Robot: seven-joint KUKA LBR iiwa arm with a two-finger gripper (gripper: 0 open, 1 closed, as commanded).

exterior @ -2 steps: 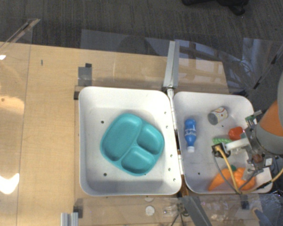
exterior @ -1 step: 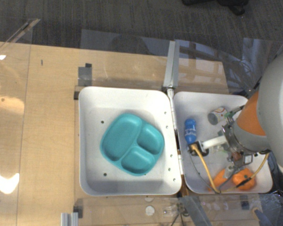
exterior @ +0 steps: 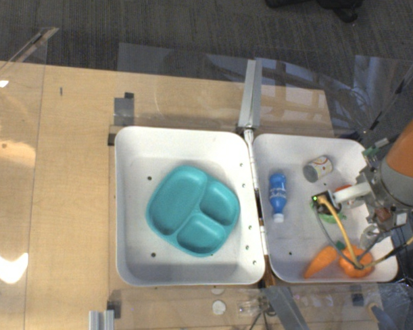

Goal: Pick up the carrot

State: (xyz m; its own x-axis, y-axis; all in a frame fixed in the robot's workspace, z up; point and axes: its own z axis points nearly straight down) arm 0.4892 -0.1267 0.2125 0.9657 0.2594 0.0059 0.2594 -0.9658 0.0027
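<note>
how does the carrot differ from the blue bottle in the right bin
The carrot is orange and tapered; the blue bottle is blue with a white label band. The carrot lies at a slant near the front edge of the right bin, close under the arm; the bottle lies lengthwise near the bin's left wall, apart from the arm. Both lie flat in the same bin.

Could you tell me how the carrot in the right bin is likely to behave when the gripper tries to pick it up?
The carrot looks stiff and tapered, so fingers may slide toward its thin tip. Lying flat on the right bin floor, it could probably roll if nudged sideways.
</note>
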